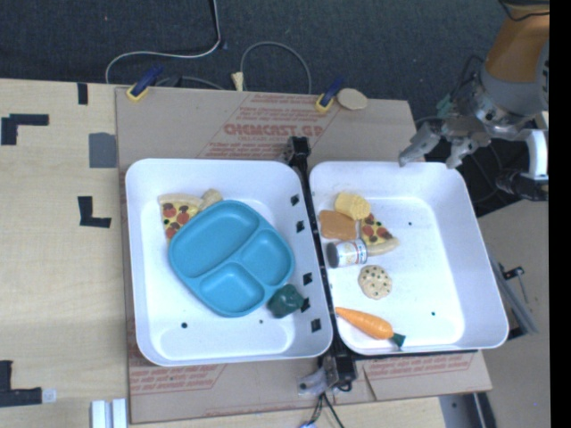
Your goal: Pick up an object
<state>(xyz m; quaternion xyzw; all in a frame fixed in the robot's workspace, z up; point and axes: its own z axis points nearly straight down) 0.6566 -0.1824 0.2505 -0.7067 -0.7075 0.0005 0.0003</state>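
The claw (434, 147) hangs spread wide with nothing in it above the far edge of the right bin (464, 239), well apart from the carrot (364, 324) by the near edge, so a downward grab might hit the rim.

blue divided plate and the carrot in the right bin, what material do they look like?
Blue divided plate: likely molded plastic, matte; uniform colour, soft rounded compartment ridges, no sharp glare. Carrot: probably plastic or rubber toy food; flat, even orange with a dark green stub, smooth surface. The view is too coarse to tell hard from soft.
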